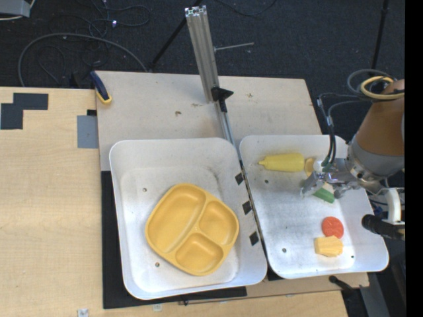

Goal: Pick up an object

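Observation:
My gripper (323, 179) hangs low over the right bin (291, 243), near its far right side. A small green piece (324, 194) lies just under and in front of it, partly covered by the gripper. A yellow corn-like toy (283, 162) lies to the gripper's left, near the bin's back wall. A red round piece (333, 226) and a yellow block (328, 246) rest closer to the bin's front right. I see nothing lifted off the bin floor.
The left bin (132, 177) holds a yellow divided plate (192, 228). An upright metal post (205, 55) stands behind the bins. The arm's orange band (386, 121) and grey wrist overhang the right bin's right rim.

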Tool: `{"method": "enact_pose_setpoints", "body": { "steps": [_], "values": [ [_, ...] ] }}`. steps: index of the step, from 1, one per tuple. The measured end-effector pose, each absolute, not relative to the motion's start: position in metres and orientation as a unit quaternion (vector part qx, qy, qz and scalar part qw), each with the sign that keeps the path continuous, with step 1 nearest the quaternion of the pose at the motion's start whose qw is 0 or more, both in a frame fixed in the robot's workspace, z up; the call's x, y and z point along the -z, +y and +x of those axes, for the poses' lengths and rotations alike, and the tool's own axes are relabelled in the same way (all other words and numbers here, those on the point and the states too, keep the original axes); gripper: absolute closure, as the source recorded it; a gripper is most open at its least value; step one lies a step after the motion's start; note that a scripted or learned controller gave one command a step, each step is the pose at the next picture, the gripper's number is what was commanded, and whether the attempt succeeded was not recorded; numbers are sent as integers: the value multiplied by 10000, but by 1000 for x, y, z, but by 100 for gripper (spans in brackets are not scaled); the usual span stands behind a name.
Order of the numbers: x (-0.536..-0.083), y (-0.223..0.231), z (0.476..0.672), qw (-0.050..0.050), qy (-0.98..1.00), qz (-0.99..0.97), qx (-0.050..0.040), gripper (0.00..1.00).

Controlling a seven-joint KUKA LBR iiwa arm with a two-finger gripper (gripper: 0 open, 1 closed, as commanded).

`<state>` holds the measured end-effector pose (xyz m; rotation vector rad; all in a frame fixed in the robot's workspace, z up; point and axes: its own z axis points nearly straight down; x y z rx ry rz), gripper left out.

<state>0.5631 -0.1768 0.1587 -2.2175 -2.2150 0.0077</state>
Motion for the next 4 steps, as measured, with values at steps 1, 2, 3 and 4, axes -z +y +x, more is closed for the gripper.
{"method": "enact_pose_setpoints", "body": {
  "steps": [1, 2, 3, 4],
  "values": [
    [-115, -178, 561, 31, -7068, -7074, -18, 0],
    [-127, -179, 562, 24, -7060, -7082, -15, 100],
    [-170, -177, 561, -4, -7074, -7068, 3, 100],
    [-222, -177, 561, -11, -7075, -7067, 5, 100]
  ]
}}
